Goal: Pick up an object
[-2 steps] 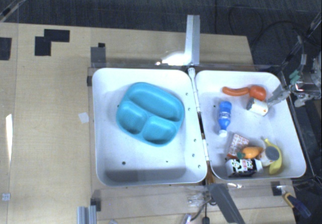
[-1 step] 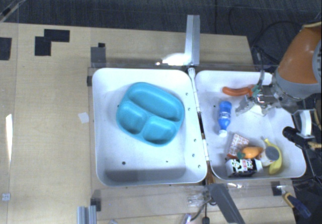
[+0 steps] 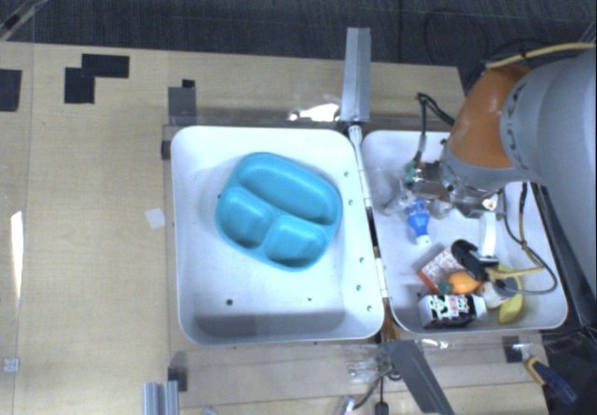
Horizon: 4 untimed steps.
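My gripper [image 3: 422, 187] hangs low over the upper left part of the right bin [image 3: 392, 161], under the orange-banded wrist. Just below it a small blue and white bottle [image 3: 418, 221] lies on the bin floor, close to the gripper; contact cannot be made out. Further toward the front of this bin lie a red and white packet [image 3: 436, 266], a small orange thing [image 3: 461, 284], a black and white patterned thing [image 3: 449, 309] and a yellow banana-like piece [image 3: 509, 310].
The left bin [image 3: 191, 217] holds a blue divided plate [image 3: 278, 209] near its middle. A metal divider post [image 3: 356, 77] stands between the bins at the back. The arm covers the right bin's upper right.
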Tool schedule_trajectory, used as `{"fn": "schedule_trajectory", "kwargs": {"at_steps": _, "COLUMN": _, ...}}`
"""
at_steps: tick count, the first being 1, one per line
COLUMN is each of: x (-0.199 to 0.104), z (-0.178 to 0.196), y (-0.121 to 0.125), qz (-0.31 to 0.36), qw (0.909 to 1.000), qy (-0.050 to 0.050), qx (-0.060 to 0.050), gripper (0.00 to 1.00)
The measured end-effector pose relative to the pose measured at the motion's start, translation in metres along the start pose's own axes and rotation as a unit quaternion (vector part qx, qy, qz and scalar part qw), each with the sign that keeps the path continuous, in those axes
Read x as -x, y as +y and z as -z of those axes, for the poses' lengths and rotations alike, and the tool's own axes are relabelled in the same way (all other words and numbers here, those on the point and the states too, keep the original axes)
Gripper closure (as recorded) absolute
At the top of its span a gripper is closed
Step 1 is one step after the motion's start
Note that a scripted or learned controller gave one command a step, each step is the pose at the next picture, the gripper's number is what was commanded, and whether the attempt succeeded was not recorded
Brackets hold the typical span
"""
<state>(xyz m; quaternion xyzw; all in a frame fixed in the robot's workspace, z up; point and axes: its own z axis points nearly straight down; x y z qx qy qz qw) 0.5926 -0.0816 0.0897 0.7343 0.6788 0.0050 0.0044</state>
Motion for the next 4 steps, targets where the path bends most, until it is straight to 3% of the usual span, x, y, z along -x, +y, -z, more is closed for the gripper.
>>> {"fn": "schedule_trajectory", "kwargs": {"at_steps": 1, "x": -0.003, "z": 0.012, "y": 0.003, "qz": 0.001, "qw": 1.0000, "qy": 0.002, "qx": 0.004, "gripper": 1.00}}
{"fn": "schedule_trajectory", "kwargs": {"at_steps": 2, "x": 0.085, "z": 0.028, "y": -0.006, "qz": 0.149, "qw": 0.9889, "qy": -0.001, "qx": -0.004, "gripper": 1.00}}
{"fn": "schedule_trajectory", "kwargs": {"at_steps": 3, "x": 0.076, "z": 0.014, "y": -0.011, "qz": 0.149, "qw": 0.9888, "qy": 0.000, "qx": -0.004, "gripper": 1.00}}
{"fn": "schedule_trajectory", "kwargs": {"at_steps": 4, "x": 0.030, "z": 0.109, "y": 0.007, "qz": 0.116, "qw": 0.9933, "qy": 0.000, "qx": -0.003, "gripper": 1.00}}
